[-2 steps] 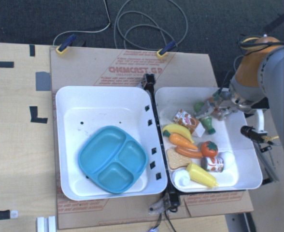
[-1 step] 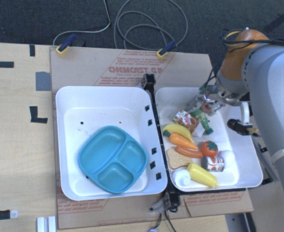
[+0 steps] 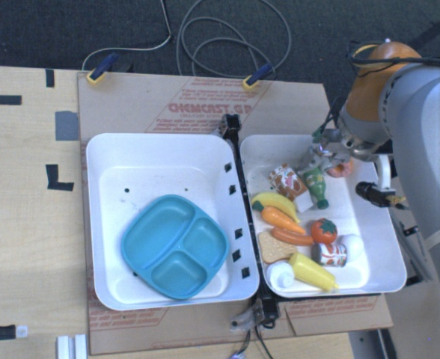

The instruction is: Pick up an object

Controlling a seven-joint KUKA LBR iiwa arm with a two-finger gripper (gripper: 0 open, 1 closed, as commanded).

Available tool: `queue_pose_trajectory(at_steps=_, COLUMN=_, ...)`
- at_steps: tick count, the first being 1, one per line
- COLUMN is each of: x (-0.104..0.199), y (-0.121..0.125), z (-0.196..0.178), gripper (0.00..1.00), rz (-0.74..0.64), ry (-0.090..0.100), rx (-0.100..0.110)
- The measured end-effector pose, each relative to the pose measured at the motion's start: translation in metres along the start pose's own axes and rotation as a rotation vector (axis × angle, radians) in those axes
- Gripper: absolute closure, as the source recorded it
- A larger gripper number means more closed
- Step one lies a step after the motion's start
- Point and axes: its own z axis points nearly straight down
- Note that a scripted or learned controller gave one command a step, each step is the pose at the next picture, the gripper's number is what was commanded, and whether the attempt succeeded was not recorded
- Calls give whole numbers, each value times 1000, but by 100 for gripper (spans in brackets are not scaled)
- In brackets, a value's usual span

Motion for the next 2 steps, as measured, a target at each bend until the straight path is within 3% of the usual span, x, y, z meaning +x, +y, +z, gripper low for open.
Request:
queue_pose_trajectory(at_steps=1, x=43, y=-84, z=-114, gripper=100, rz=-7, ry=6, rx=-29)
queue_pose_trajectory(at_steps=2, x=112, y=-132, z=-150, gripper=100, rz=-11, ry=8, rx=-24)
